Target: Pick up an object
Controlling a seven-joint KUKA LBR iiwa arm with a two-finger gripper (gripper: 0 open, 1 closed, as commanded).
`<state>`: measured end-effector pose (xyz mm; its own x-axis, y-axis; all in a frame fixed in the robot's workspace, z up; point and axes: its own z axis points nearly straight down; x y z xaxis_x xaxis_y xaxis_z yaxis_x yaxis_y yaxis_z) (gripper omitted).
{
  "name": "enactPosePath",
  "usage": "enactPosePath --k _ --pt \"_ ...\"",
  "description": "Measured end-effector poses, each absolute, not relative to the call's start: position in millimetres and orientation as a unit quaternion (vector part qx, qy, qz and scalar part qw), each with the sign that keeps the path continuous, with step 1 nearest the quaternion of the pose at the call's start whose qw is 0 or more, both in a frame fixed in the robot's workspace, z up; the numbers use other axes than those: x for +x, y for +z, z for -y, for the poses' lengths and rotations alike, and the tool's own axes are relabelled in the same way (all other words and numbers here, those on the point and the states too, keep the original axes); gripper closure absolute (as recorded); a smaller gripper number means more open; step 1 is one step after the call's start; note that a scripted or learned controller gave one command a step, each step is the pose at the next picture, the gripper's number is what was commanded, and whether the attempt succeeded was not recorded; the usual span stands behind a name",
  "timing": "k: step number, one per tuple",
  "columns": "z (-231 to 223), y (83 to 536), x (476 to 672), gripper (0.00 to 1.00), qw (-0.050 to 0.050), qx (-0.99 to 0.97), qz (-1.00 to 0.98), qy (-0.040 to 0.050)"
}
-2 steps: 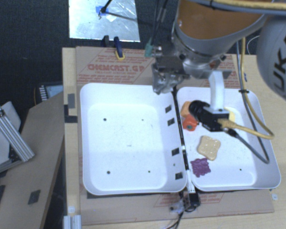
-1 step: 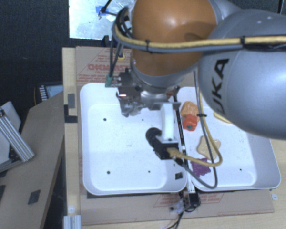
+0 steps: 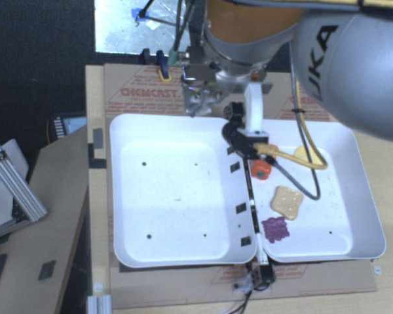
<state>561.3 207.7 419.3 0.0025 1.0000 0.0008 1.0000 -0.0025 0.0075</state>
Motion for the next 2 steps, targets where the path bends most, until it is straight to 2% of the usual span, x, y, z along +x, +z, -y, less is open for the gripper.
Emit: enactPosePath --k 1,2 --pt "-228.9 475.2 486.2 1.0 0.0 0.704 -0.711 0.0036" --pt "-197.6 538.5 552.4 1.0 0.003 0.708 -0.706 0.0045"
